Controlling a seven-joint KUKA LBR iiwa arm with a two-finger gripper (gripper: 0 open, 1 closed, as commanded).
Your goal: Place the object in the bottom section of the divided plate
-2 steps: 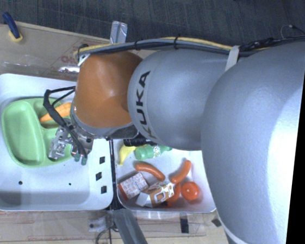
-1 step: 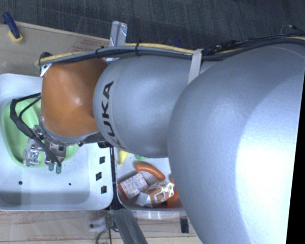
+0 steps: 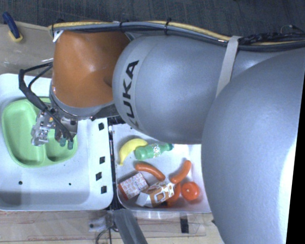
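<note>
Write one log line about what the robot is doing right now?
gripper: over green divided plate in left bin | hold: cannot tell | right bin: banana, green bottle, sausages, tomato

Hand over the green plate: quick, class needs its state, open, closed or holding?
Hand: above the green divided plate; open or closed cannot be told.

Robot lab: KUKA arm (image 3: 167, 87) over white bins (image 3: 2, 194).

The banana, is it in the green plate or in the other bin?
In the other bin. The banana lies in the right bin beside a green bottle; the green plate sits in the left bin.
</note>
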